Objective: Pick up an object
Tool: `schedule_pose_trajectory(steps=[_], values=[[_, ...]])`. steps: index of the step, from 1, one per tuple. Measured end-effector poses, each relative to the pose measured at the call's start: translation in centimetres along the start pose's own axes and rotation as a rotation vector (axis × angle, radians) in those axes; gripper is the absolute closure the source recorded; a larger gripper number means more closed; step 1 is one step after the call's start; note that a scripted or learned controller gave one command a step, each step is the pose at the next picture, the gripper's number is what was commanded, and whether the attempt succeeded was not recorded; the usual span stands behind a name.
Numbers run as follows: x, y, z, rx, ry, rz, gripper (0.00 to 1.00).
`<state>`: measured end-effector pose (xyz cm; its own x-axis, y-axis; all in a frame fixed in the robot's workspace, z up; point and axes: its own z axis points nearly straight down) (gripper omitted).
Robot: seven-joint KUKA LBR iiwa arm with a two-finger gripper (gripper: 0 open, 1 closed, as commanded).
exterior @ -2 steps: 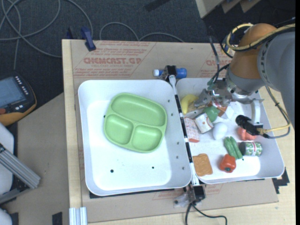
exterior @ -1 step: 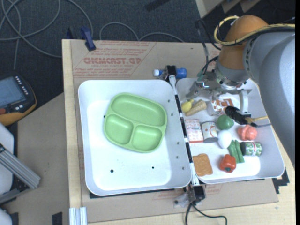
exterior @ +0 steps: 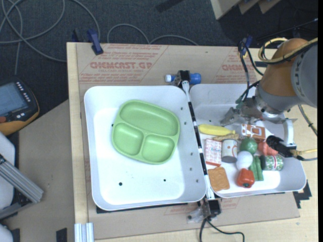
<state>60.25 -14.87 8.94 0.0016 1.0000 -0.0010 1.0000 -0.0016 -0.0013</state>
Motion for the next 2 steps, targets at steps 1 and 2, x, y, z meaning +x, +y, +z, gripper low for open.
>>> schedule_pose_trajectory(steps=[1, 2], values=[[-5.7, -5.2, 0.5, -0.001, 0.0, 0.0, 0.0], [-5.7, -4.9, -0.8, -0.011, -0.002, -0.001, 1.0]])
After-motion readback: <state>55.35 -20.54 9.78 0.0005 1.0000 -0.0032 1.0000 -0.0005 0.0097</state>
